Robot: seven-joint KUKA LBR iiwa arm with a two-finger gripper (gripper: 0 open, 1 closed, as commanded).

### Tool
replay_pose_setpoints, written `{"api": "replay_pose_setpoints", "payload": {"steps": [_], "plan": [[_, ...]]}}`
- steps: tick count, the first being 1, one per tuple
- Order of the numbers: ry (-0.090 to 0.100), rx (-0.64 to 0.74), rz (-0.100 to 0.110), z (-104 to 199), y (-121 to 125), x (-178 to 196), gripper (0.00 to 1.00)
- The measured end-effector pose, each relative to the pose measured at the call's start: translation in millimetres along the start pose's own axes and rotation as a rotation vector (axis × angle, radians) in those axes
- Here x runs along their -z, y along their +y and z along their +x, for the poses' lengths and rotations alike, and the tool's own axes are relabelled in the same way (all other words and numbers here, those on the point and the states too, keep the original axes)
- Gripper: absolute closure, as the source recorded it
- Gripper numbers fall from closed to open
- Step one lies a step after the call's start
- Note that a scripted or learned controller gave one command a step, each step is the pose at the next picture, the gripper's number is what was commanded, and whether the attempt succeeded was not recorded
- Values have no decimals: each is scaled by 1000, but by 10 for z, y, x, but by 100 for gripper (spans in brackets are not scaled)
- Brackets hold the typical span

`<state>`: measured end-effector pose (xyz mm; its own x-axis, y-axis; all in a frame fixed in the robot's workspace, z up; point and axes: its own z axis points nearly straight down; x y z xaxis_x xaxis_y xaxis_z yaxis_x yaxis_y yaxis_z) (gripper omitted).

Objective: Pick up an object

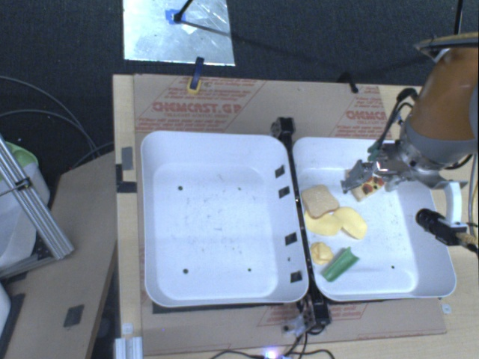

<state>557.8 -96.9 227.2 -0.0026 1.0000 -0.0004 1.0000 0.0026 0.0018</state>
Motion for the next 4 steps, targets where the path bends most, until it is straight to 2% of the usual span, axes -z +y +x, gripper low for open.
{"api": "replay_pose_setpoints", "payload": {"steps": [1,2,3,4], "plan": [[1,-3,9,-176,-78,-1323,0],[2,10,-10,555,332,-370,0],[4,13,-20,1488,1161,808,0],[3,8,10,2192,1085,-754,0]]}}
